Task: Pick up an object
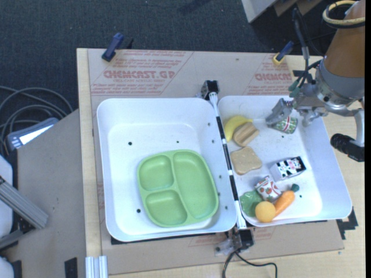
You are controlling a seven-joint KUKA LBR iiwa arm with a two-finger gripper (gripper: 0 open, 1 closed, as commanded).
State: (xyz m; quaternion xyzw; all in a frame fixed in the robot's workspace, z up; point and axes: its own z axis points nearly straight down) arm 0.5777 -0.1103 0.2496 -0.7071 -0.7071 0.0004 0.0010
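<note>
In the right bin (333, 172), nearest, an orange ball (265, 211) and a carrot (283, 202) lie touching by a green leafy piece (249, 201). Just beyond sit a red-spotted white item (267, 187) and a black-and-white carton (288, 167). Farther, a bread slice (246, 160), then a banana (234, 124). At the far right, the gripper (285, 119) seems clamped on a small green-and-red can (286, 124), though blur obscures this. The green divided plate (177, 187) fills the left bin (116, 149).
</note>
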